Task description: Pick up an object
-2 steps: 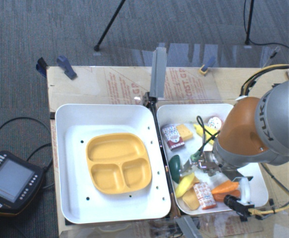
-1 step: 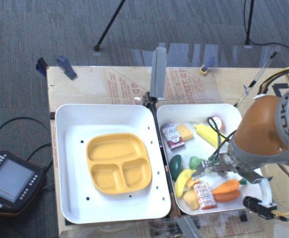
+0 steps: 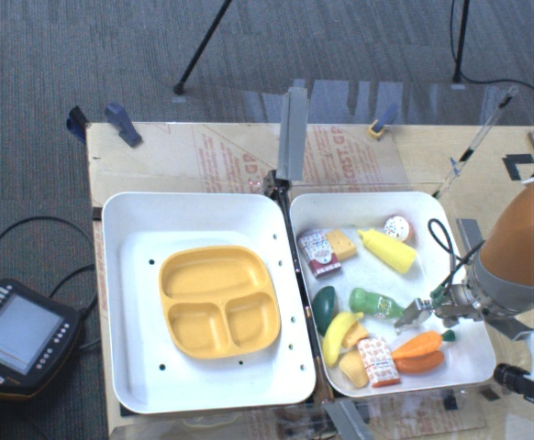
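At the lower right of the frame you see the gripper point(image 3: 420, 310) low over the right bin point(image 3: 450, 374), just beside the green bottle point(image 3: 374, 302) and above the carrot point(image 3: 420, 345); whether its fingers are spread or closed you cannot tell. Red print runs across the cardboard point(image 3: 239, 159) behind the bins, too faint to read. The red-and-white packets point(image 3: 378, 362) point(image 3: 319, 252) carry print too small to read. A yellow divided plate point(image 3: 219, 299) lies in the left bin point(image 3: 129, 328).

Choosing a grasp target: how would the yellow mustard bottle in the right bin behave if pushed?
The mustard bottle looks rounded and lies on its side, so it may roll. It appears smooth plastic, probably slippery and light.
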### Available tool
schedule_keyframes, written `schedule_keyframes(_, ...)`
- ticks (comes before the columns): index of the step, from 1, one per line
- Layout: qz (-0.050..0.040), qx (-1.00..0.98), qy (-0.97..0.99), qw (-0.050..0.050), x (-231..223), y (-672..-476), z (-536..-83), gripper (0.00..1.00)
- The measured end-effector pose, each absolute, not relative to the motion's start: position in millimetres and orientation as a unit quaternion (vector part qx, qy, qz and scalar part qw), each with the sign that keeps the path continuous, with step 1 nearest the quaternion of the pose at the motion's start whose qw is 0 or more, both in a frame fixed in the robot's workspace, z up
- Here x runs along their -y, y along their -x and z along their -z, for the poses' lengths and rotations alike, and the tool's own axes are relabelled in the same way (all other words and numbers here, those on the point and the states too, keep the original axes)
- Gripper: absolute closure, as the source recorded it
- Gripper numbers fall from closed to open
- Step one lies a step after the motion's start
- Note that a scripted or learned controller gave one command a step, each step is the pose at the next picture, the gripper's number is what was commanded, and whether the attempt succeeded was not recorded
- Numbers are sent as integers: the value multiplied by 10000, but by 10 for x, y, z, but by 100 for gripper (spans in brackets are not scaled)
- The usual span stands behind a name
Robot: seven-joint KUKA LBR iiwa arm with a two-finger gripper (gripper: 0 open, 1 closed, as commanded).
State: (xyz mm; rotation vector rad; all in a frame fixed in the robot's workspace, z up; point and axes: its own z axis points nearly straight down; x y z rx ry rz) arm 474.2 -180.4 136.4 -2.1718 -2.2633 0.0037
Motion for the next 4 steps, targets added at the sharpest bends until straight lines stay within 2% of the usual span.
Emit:
schedule_keyframes(1,-16,7450,6671,55,1814,-4738,-834,0)
schedule_keyframes(2,-5,7782,6280,29,1930,-4754,-856,0)
schedule_keyframes(3,-7,7752,6316,54,1943,-4737,-936,100)
schedule_keyframes(4,-10,7730,6343,79,1948,-4723,-1016,100)
